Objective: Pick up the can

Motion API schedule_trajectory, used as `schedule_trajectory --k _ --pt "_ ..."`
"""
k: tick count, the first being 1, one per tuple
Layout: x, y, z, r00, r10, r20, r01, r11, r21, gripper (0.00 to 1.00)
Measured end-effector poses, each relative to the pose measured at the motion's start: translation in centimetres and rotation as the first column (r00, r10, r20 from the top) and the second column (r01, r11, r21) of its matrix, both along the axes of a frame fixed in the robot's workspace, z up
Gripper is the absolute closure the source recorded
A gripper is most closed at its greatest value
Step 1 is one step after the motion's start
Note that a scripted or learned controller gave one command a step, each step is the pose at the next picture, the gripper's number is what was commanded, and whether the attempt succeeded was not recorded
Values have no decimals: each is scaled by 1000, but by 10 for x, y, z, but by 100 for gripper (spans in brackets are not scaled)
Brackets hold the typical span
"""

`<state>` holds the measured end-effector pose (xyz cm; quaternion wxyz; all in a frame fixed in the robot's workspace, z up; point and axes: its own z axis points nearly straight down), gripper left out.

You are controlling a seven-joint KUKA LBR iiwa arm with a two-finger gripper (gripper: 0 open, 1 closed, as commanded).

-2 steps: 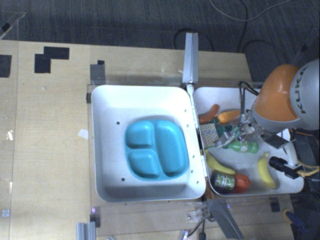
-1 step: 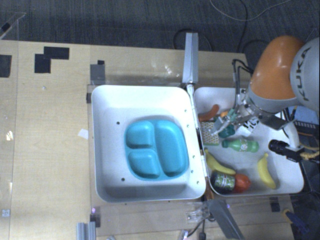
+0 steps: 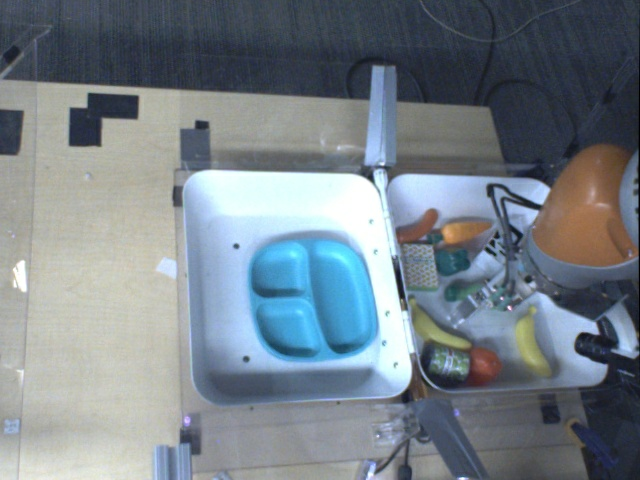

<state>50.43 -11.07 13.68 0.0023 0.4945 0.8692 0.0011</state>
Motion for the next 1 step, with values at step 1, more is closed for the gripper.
schedule_trajectory --k 1 --pt "62 -23 -48 988 -157 3 157 988 2 0"
